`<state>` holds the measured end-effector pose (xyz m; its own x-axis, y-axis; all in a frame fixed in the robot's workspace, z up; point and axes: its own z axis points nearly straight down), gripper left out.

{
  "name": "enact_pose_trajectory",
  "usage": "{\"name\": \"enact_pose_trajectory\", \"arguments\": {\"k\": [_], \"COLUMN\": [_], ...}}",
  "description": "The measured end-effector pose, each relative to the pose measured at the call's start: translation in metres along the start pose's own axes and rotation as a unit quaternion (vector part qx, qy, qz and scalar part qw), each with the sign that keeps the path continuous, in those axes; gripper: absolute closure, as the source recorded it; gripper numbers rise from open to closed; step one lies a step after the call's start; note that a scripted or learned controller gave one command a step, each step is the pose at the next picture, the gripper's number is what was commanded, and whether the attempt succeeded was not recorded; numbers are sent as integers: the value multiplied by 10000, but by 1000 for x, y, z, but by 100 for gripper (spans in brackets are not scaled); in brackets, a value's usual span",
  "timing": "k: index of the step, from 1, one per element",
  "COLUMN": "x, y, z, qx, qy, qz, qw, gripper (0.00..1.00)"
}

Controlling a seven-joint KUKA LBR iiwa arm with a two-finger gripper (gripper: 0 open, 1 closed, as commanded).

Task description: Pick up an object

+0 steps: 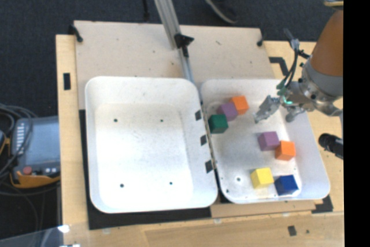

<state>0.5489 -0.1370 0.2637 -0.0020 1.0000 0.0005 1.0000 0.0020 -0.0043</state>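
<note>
The right bin (306,179) holds several small blocks. A green block (218,122), a purple block (228,109) and an orange block (240,104) cluster at its far left. A second purple block (267,140) and a second orange block (285,150) lie mid-bin. A yellow block (262,177) and a blue block (286,184) sit near the front edge. My gripper (280,110) hovers over the bin's far right part, above and behind the mid-bin purple block. It is open, with nothing between its fingers (266,107).
The left bin (144,144) lies beside the right one. A metal post (165,0) slants up behind the bins. A grey box with cables (34,147) sits off the bench at the left.
</note>
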Motion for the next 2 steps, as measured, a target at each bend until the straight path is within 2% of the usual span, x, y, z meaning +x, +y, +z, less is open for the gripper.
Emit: {"name": "enact_pose_trajectory", "arguments": {"k": [1,2], "x": [0,-6], "y": [1,-3], "z": [-3,59], "qx": [-27,6], "qy": [-6,-5], "qz": [7,14], "qw": [10000,10000], "gripper": [0,0]}}
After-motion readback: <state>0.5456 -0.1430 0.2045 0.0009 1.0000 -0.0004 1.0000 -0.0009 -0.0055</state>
